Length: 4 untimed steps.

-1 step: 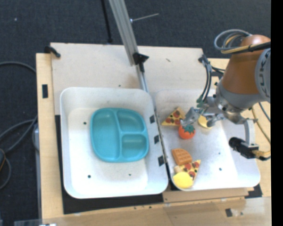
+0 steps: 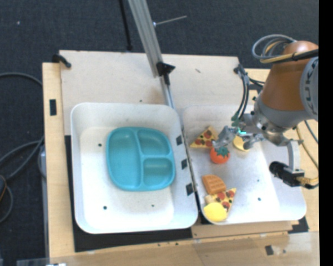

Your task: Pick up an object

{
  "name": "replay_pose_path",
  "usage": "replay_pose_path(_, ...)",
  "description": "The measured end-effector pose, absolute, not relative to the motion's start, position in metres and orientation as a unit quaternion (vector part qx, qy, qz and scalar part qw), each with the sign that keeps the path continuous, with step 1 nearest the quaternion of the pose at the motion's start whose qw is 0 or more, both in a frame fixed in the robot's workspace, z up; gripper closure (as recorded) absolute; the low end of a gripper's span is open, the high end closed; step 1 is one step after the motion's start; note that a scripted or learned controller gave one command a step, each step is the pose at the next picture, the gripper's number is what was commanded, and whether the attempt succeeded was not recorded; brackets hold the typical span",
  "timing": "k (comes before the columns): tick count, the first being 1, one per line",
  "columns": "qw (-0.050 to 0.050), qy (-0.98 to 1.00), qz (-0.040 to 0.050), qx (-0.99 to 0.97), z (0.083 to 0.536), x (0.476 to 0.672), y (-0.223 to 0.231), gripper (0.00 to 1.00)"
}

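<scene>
Hanging low over the right bin [image 2: 277, 198], the gripper [image 2: 228, 140] sat just above the tomato [image 2: 220, 155], its grey fingers [image 2: 224, 137] pointing down toward the fruit's green top. Whether the jaws were wide, narrow or already closed on the tomato could not be told; they were too small and blurred against the bin floor. By the look of it the arm had been brought in from the right so that the fingers came at the tomato from above, the likeliest target of the pick.

Close around it lay the other choices. A pizza slice [image 2: 204, 139] rested just left of the tomato, near the wall between the bins. A small yellow piece [image 2: 242, 143] lay just right of the gripper, partly hidden by the wrist. Nearer the front edge sat a piece of toast [image 2: 213, 183], a second pizza slice [image 2: 228, 198] and a lemon [image 2: 215, 211], bunched in the corner and well apart from the fingers.

The left bin [image 2: 89, 204] held a blue tray [image 2: 140, 159], lying flat in the middle.
</scene>
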<state>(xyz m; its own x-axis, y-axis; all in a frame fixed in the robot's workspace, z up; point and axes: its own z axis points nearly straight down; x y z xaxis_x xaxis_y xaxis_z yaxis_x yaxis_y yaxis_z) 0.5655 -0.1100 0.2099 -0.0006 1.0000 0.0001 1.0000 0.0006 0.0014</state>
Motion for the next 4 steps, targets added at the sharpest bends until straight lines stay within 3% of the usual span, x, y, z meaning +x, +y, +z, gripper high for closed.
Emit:
replay_pose_path(2, -0.001, 0.707, -0.0015, 0.707, 0.098, 0.565, -0.117, 0.0)
replay_pose_path(3, 0.001, 0.705, 0.0008, 0.709, 0.112, 0.567, -0.118, 1.0)
replay_pose_path(4, 0.002, 0.708, 0.0017, 0.706, 0.157, 0.571, -0.113, 1.0)
